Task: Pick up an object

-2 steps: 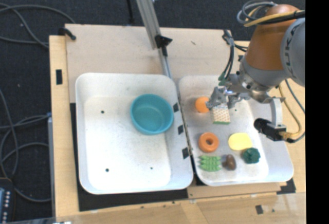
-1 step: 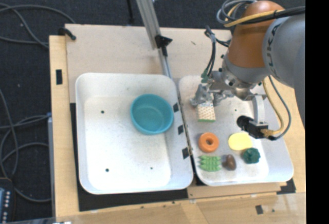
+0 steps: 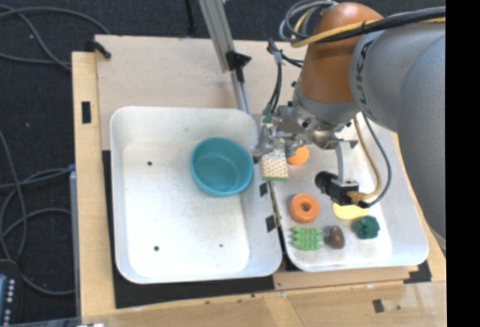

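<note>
**Operator:** I read the gripper (image 3: 274, 157) over the divide between the two bins, at the inner edge of the right bin (image 3: 401, 243). A small pale block with a dotted pattern (image 3: 274, 166) sits directly under the gripper, touching it. I cannot tell whether the gripper is open or closed, nor whether the block is actually held.

**Supervisor:** Contents of the right bin?

**Operator:** An orange ball (image 3: 298, 156) just beside the block, partly behind the wrist. Below it, an orange ring (image 3: 304, 207). Along the near edge: a green ridged piece (image 3: 305, 238), a brown oval object (image 3: 334, 237), and a dark green object (image 3: 367, 227). A yellow item (image 3: 346, 210) lies near a black cable fitting.

**Supervisor:** Left bin?

**Operator:** In the left bin (image 3: 150, 243) I see one teal bowl (image 3: 221, 166), upright, near the right wall.
</note>
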### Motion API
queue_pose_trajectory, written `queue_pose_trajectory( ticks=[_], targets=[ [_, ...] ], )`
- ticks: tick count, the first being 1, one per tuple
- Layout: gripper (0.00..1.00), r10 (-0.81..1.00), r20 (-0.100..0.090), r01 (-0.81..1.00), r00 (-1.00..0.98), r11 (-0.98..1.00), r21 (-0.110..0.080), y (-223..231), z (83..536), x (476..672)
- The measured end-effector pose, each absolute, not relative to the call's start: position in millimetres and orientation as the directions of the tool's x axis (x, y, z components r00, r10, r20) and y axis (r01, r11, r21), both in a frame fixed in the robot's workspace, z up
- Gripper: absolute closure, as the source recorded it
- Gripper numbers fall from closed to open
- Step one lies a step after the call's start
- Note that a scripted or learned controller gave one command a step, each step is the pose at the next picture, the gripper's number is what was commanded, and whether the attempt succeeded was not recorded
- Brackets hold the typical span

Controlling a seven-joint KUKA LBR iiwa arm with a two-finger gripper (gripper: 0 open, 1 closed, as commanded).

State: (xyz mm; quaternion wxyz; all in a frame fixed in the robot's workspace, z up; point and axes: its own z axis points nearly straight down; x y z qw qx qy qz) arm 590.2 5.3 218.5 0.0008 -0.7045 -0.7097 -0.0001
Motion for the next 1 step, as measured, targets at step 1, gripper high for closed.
queue_pose_trajectory(
  ticks=[1],
  targets=[
    [1.00, 1.000, 0.002, 1.000, -0.006, 0.006, -0.001, 62.8, 217.0, 584.3]
  ],
)
